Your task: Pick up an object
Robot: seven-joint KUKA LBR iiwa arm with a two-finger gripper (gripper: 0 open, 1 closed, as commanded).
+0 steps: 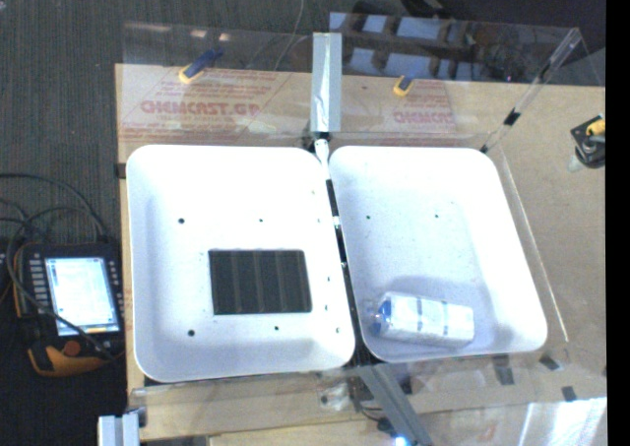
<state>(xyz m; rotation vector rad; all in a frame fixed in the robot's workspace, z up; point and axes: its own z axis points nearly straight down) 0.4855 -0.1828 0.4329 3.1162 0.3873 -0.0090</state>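
Gripper state: we cannot tell from this view whether it is released, clenched or grasping.

Task obj.: we note a white plastic bottle with blue label markings lying on its side in the right shallow white bin, near that bin's front-left corner, blue end toward the divide between the bins. It rests on the bin floor, apart from the front wall.

Left shallow white bin: we record a dark rectangular ribbed slab flat on the floor, approx. centre-front, clear of all walls.

The bins sit side by side, touching along the inner rims, on a tan board bench.

Behind the bins: a clear acrylic panel with a grey upright strip at mid-span.

Off the bench, left, on dark carpet: a handheld pendant with lit screen, cables attached.
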